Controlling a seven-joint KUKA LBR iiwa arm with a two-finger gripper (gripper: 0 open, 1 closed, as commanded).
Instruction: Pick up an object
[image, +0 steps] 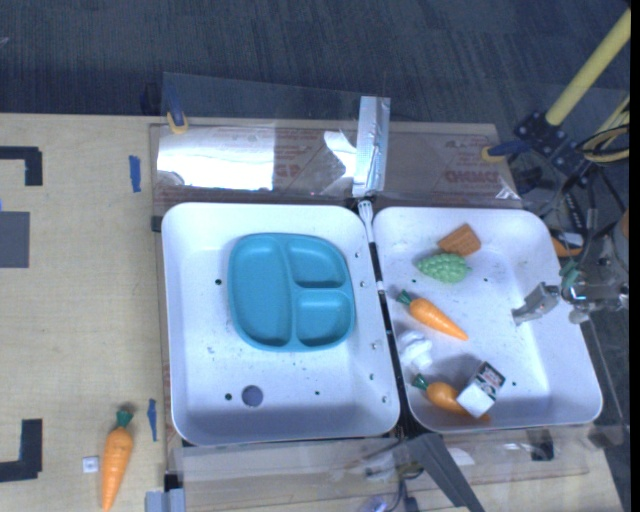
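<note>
The right bin (560, 395) holds several toys. An orange wedge (460, 240) lies at the back, with a green knobbly piece (443, 267) just in front of it. A carrot (433, 314) lies slantwise near the bin's left wall. Below it is a small white piece (415, 352). A second carrot (440, 394) lies at the front, and a white-and-black block (483, 388) rests against it. My gripper (537, 303) shows as a grey metal part over the bin's right side, apart from all the toys and with nothing seen in it.
The left bin (190, 330) holds a blue divided plate (292, 290) and a small grey disc (251, 396). A third carrot (117, 458) lies on the wooden bench at the front left. Clear plastic panels (260, 160) stand behind the bins. Cables and a yellow pole (590, 70) crowd the right.
</note>
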